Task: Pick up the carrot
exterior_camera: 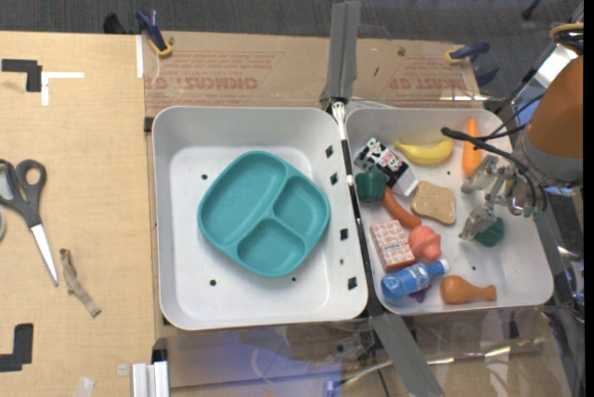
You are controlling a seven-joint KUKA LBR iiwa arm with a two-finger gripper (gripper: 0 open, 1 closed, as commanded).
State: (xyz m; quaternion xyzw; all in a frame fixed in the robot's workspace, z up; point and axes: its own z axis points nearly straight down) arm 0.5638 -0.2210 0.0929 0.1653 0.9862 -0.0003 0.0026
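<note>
2 white bins are being shown side by side. The left bin (167,228) is holding 1 teal divided plate (264,213). The right bin (529,293) is holding a banana (424,150), a slice of bread (434,202), a blue bottle (411,280), a red piece (424,242), a patterned box (391,244) and an orange drumstick-shaped toy (466,291). The carrot (399,209) is lying left of the bread, near the bin's left wall. The gripper (486,217) is being held at the right, over a dark green item (490,234); whether its fingers are open cannot be told. The arm is being cut off at the right edge. Mirrored print on the far cardboard (241,75) is not being resolved.
</note>
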